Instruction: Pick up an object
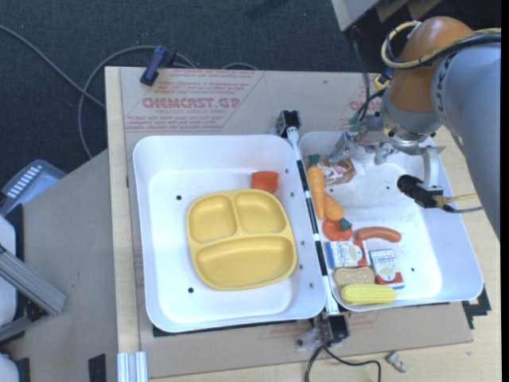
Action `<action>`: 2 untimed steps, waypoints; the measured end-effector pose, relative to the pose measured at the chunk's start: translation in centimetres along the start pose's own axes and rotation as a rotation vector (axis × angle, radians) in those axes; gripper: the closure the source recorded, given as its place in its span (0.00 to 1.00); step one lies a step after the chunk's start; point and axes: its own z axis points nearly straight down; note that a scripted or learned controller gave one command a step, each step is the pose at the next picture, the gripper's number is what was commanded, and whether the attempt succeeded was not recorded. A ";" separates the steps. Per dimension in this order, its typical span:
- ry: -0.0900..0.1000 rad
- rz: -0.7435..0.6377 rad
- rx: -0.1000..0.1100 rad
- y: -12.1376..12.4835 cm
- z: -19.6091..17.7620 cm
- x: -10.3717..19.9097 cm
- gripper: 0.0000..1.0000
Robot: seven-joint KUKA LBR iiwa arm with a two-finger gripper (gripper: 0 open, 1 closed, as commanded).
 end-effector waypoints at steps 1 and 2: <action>0.012 0.000 0.023 0.9 -3.4 -6.6 0.00; 0.014 -0.001 0.027 -5.1 3.4 -0.4 0.00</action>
